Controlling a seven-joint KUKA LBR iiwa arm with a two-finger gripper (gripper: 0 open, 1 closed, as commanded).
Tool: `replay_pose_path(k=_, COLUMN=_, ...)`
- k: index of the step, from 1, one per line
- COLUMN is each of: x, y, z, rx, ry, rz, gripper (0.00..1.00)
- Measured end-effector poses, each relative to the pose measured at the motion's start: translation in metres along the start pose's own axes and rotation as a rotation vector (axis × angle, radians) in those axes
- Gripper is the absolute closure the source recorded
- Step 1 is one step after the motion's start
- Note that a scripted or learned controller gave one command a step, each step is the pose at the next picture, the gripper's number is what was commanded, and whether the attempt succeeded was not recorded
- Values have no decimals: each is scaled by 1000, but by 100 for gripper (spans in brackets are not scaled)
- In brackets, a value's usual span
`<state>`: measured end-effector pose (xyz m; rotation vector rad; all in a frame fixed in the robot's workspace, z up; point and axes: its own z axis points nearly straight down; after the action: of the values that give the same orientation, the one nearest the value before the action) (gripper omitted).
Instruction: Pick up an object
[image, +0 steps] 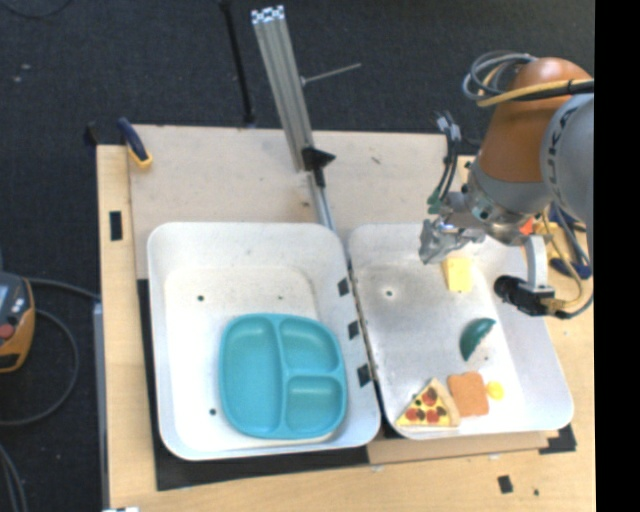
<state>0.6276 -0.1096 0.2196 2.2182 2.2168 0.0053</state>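
My gripper (438, 243) hangs over the far part of the right bin (400, 330). A pale yellow block (458, 273) lies just below and to the right of it, touching or nearly touching its tip. Nearer the front lie a dark teal piece (476, 337), an orange block (468, 394), a toy pizza slice (430, 406) and a small yellow bit (494, 391). The arm's grey body and orange band (525, 120) hide the bin's far right corner.
The left bin (200, 260) holds a turquoise divided plate (283, 375) at its front. A slanted metal post (290, 100) rises behind the seam between the bins. Cables and a black fitting (525, 292) hang off the wrist at the right bin's edge.
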Motion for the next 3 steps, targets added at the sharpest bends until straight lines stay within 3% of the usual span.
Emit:
replay_pose_path(k=1, x=-2, y=2, z=-55, rx=-1, ry=0, rz=-2, gripper=100)
replay_pose_path(k=3, x=99, y=-17, z=-37, rx=6, ry=2, rz=-7, gripper=100)
